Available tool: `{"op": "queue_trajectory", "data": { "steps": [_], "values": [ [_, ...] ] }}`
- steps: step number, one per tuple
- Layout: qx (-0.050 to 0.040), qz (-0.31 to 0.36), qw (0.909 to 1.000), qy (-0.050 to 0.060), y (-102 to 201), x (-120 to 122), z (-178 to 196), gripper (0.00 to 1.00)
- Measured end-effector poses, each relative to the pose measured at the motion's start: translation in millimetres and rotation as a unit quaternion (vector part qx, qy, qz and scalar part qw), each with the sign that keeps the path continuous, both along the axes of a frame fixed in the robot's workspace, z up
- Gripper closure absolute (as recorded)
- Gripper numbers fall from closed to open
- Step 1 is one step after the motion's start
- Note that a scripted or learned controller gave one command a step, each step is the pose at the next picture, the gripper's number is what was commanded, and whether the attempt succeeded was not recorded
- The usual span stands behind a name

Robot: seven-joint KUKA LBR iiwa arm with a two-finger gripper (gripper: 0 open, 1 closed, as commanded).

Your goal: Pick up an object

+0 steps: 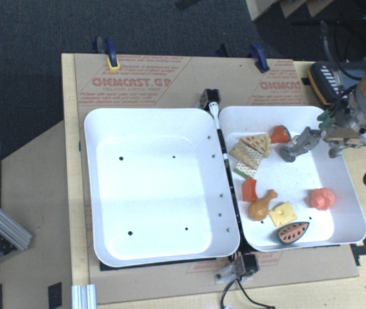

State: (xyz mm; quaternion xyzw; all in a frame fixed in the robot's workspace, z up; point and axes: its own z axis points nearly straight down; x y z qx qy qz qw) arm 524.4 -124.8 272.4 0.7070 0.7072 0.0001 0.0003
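Observation:
The right bin (350, 192) holds several toy foods. Tan sandwich wedges (252, 148) lie at its upper left, with an orange-red tomato (280, 134) just right of them. Lower down are a red pepper piece (249, 189), a brown chicken drumstick (262, 205), a yellow cheese block (282, 214), a watermelon slice (293, 232) and a pink strawberry (321, 199). My gripper (312, 150) hangs over the bin's upper right, open, with its left finger (293, 150) just below the tomato. Nothing sits between the fingers.
The left bin (92, 172) lies beside the right one, both on a cardboard-covered bench (170, 79). A small green-and-white piece (246, 170) sits under the sandwich wedges. Blue clamps (112, 51) hold the board's far edge.

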Motion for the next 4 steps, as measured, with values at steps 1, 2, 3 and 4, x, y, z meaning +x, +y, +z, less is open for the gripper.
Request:
{"op": "queue_trajectory", "data": {
  "steps": [1, 2, 3, 4],
  "values": [
    [0.0004, 0.004, 1.0, 0.0, 52.0, 69.1, -53.5, 0.0],
    [0.0024, 0.006, 1.0, 0.0, 166.1, 98.5, -90.2, 0.0],
    [0.0001, 0.0, 1.0, -0.002, 157.7, 98.8, -76.7, 1.0],
    [0.0007, 0.002, 1.0, -0.002, 189.1, 103.5, -37.2, 1.0]
  ]
}}
